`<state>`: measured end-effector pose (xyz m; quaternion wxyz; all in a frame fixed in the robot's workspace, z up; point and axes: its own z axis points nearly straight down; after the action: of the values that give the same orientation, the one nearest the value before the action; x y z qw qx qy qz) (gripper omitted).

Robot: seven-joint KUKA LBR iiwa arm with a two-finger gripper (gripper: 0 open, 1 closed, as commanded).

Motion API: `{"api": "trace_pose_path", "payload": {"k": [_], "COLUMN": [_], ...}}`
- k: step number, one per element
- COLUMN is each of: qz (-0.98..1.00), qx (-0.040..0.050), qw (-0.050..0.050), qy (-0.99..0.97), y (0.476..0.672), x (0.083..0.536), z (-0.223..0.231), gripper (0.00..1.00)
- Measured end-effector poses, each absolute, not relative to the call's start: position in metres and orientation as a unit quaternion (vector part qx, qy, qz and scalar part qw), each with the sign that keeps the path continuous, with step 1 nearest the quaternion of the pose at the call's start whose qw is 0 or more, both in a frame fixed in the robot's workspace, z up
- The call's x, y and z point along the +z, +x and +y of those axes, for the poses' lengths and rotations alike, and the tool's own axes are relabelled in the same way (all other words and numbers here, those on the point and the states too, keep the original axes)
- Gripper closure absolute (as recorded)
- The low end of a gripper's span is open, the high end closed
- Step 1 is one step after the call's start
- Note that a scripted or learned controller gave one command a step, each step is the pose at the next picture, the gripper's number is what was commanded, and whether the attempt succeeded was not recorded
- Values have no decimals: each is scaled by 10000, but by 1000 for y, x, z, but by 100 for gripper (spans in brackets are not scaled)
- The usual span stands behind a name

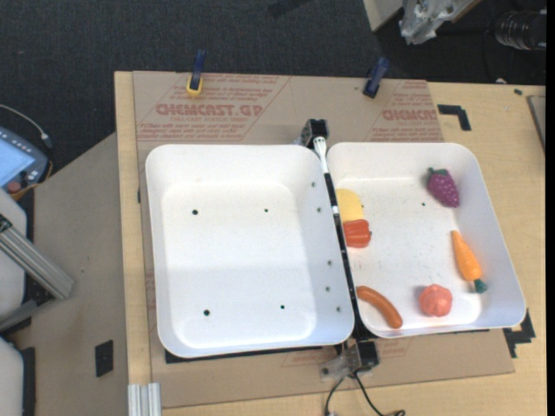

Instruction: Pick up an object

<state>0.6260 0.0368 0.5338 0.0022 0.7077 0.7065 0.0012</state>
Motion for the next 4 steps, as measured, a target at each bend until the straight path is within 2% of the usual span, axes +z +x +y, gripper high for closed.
{"api": "trace_pose_path", "payload": {"k": [1, 4], "qz": [7078, 7070], "qx": [15, 16], "qw": [19, 20], "qy": [7064, 7072], "y": [668, 667], "x": [534, 535], "z": [55, 72], "gripper": [100, 100]}}
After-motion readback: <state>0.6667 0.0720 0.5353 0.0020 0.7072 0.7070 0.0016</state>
